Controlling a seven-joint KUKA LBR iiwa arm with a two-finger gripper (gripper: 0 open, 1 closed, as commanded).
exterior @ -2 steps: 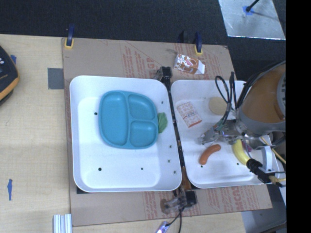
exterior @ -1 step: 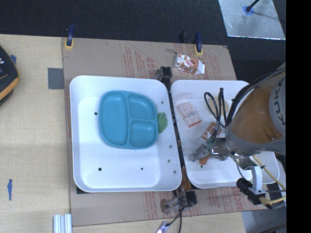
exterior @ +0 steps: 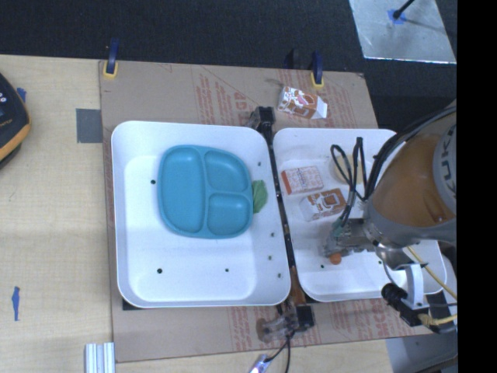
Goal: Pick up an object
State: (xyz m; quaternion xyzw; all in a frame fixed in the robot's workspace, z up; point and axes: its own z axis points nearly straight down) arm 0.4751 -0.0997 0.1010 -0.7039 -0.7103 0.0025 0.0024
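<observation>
- Grey arm (exterior: 411,185) with its orange band enters from the right and stands highest over the right bin (exterior: 311,282), covering most of that bin's right half.
- Gripper (exterior: 342,243) sits low over the floor of the right bin, toward its near half; whether its fingers are apart or closed cannot be made out, and nothing is seen held.
- Small orange object (exterior: 335,259) lies on the bin floor just below the gripper tip; contact between them cannot be confirmed.
- Two flat brown-and-white packets lie in the same bin: one (exterior: 325,203) just beyond the gripper, the other (exterior: 302,179) further back and to the left, the two close together.
- Black cables (exterior: 349,165) loop off the arm above the back part of the right bin.
- Left bin (exterior: 140,278) adjoins the right bin and holds a blue divided plate (exterior: 206,191), lying flat in the back half.
- Green object (exterior: 259,196) rests at the plate's right edge, beside the bin wall.
- A third packet (exterior: 303,103) lies outside the bins on the brown board (exterior: 194,92), behind the right bin.
- Board is held by clamps at its far edge, one yellow-tipped at left (exterior: 111,59).
</observation>
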